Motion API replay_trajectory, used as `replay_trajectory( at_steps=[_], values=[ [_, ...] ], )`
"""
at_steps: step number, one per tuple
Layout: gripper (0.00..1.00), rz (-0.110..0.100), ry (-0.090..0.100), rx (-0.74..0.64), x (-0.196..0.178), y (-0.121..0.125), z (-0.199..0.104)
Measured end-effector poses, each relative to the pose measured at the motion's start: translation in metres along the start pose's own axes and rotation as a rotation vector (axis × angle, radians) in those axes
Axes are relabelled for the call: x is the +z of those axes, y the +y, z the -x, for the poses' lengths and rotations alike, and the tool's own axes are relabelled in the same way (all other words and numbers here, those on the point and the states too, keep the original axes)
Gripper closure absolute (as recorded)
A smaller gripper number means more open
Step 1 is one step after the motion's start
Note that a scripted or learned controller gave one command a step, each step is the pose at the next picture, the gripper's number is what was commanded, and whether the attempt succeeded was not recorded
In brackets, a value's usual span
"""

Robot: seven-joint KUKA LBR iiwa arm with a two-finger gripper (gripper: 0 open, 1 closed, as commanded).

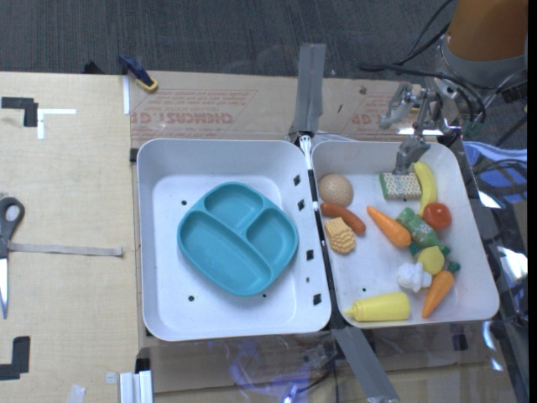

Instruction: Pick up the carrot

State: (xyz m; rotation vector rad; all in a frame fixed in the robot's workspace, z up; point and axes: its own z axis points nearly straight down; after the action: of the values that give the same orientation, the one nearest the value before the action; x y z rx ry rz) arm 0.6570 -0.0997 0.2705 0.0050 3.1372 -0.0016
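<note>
A light wooden bench (67,309) on dark grey carpet (210,15) carries two shallow white bins side by side, backed by a flattened cardboard sheet (218,112) printed with red lettering and crossed by grey tape (310,86). The left bin (159,309) holds one blue divided plate (238,238) with three compartments. The right bin (474,296) holds the toy food: two carrots, one banana (426,183), one tomato (437,216), one egg-like tan ball (336,189), one red sausage (346,217), one yellow corn piece (341,238), one yellow squeeze bottle (381,308), one small white piece (410,277), one lemon-yellow piece (431,259), one green item (417,226) and one speckled block (400,185). One carrot (388,226), orange and tapered, lies slantwise at the bin's middle, just right of the sausage, its thick end touching the green item. The second carrot (437,292), with a dark green top, lies near the right wall, tip pointing down-left toward the bottle. The gripper (414,154) hangs over the bin's far edge, just above the speckled block, carrying nothing; whether its fingers are spread or closed cannot be made out. Scissors (7,242) rest at the bench's left edge; a blue-and-yellow tool (137,71) lies at the far side.
</note>
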Motion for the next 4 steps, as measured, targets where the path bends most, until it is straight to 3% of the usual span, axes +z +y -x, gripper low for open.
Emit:
replay_trajectory(
  at_steps=[1,2,3,4],
  values=[
    [0.00,0.000,0.000,-0.153,0.175,-0.004,-0.027],
    [0.00,0.000,-0.001,-0.225,0.176,-0.097,-0.079],
    [0.00,0.002,0.000,-0.175,0.177,-0.033,-0.114],
    [0.00,-0.001,-0.007,0.017,0.176,-0.004,-0.155]
  ],
)
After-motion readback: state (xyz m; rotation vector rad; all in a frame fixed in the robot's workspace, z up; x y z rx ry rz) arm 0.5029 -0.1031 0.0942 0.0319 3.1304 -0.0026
